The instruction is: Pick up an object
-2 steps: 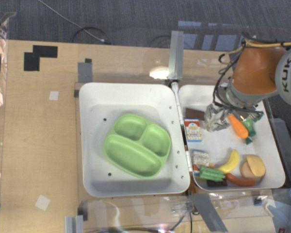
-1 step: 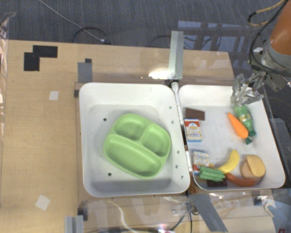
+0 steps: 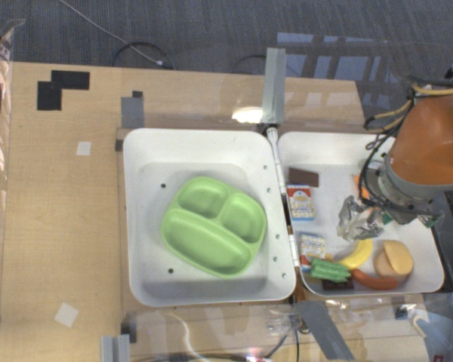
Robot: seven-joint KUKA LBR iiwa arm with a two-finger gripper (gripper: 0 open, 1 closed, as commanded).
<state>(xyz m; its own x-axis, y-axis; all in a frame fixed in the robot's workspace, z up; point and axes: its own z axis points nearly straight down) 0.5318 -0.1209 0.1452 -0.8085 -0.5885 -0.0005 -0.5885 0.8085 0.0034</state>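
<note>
1 banana [image 3: 358, 254] just beneath the hand [image 3: 357, 222], right bin [image 3: 328, 159].

Bright, even overhead light; a glare spot on the bench [image 3: 247, 115], soft shadows, slightly soft focus

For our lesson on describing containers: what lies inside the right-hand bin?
The right-hand bin holds a brown block, two small cartons, a green piece, a banana, a red piece and a tan round. The arm covers its far right side.
</note>
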